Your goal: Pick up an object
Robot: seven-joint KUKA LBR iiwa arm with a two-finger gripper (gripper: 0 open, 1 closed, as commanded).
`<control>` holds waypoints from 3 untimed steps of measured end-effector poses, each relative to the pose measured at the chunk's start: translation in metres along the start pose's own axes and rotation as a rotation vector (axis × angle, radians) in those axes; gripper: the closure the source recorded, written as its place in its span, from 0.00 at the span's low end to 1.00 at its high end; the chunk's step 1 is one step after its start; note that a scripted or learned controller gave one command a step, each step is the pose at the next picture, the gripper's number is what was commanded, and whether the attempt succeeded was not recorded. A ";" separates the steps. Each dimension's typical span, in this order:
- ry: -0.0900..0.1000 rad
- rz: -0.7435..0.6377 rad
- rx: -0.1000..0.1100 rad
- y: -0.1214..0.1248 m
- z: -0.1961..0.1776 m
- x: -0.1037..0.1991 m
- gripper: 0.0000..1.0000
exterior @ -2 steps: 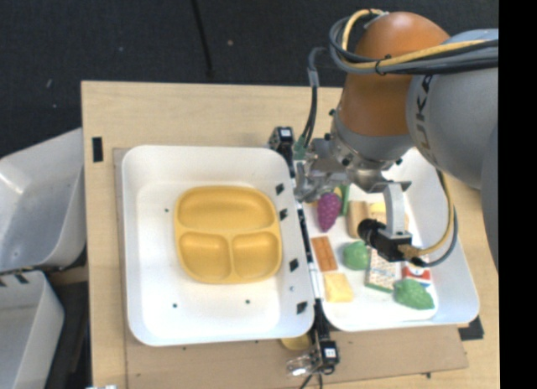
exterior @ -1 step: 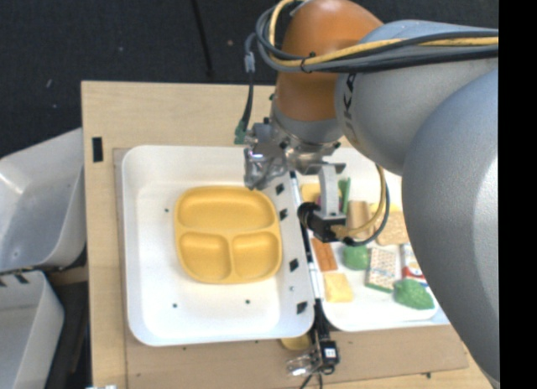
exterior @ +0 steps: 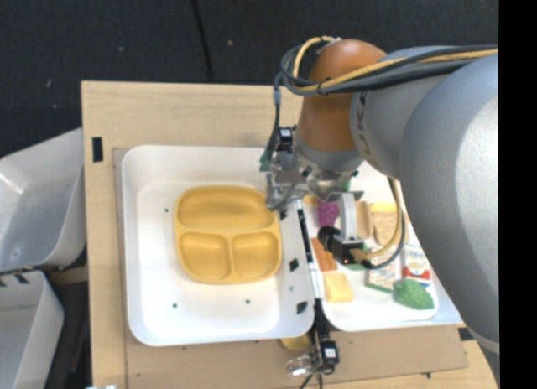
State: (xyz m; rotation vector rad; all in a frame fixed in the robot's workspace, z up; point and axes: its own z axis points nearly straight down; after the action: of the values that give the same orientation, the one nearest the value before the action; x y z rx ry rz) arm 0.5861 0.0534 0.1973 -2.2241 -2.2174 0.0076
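Grey two-finger gripper (exterior: 285, 194) was seen at right rim of yellow three-compartment plastic tray (exterior: 227, 233); finger state could not be told.

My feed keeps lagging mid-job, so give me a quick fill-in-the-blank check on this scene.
1. The yellow three-compartment plastic tray lies in the ___ shallow white bin.
2. The green leafy toy lies in the ___ bin.
3. The band on the grey arm is ___.

Missing words: left; right; orange

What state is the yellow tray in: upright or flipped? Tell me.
Upright: the tray lies flat in the left bin, its three hollow compartments facing up.
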 end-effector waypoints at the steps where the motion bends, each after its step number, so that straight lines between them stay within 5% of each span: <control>1: 0.009 -0.014 -0.020 -0.033 -0.196 0.086 1.00; 2: 0.002 0.007 -0.017 -0.079 -0.278 -0.036 1.00; 3: -0.001 0.006 0.004 -0.089 -0.180 -0.114 1.00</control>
State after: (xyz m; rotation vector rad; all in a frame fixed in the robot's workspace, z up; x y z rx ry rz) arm 0.4973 -0.0601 0.3775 -2.2298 -2.2089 0.0126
